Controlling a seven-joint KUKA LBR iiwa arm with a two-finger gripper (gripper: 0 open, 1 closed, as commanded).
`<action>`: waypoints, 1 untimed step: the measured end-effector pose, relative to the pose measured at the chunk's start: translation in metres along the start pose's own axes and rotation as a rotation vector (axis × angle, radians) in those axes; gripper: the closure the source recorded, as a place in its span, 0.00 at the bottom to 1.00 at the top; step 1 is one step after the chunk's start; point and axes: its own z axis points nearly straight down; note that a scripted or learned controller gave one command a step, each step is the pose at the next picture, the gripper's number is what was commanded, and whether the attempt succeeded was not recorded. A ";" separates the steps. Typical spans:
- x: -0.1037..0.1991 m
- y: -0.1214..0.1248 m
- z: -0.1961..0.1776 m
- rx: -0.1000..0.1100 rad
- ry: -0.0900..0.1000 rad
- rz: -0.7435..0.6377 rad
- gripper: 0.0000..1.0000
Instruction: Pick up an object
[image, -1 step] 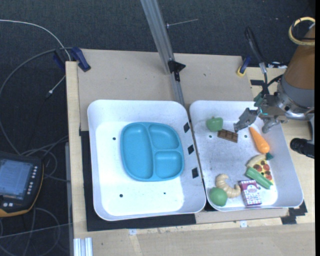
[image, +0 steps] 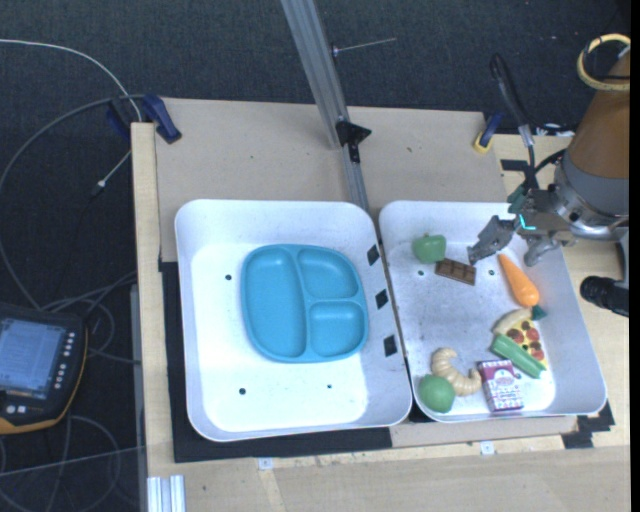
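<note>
My gripper hangs open over the upper part of the right bin, its two grey fingers spread with nothing between them. One finger sits just above a brown chocolate bar. An orange carrot lies directly below the gripper. A green pepper lies to the left of the chocolate. Lower in the bin are a pizza slice, a green pod, a red carton, a beige curled piece and a green apple.
The left bin holds a blue divided plate. A metal pole rises at the back between the bins. Cables and a tablet-like pendant lie off the bench to the left.
</note>
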 end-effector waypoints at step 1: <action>-0.002 0.001 0.043 0.004 0.000 0.001 0.00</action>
